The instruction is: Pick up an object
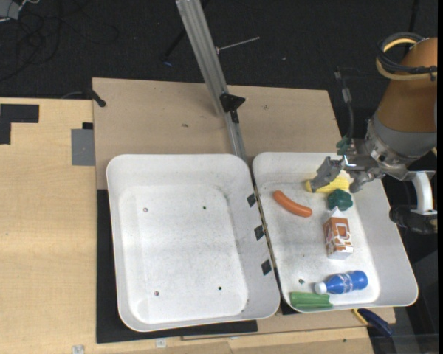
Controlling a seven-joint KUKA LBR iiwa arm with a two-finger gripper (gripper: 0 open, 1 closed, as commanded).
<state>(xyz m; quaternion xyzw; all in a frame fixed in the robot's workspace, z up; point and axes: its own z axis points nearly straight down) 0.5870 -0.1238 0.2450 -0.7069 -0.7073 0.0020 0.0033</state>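
Right shallow white plastic bin [399, 271]: grey two-finger gripper [338, 173], fingers spread, sits at its upper end directly over a small yellow banana-like toy [332, 185], which lies with its long axis across the bin.

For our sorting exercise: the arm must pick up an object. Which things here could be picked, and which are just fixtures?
Could be picked: hot dog, yellow toy, green toy, carton, blue bottle, green pod.

Fixtures: left bin, right bin, metal rail.
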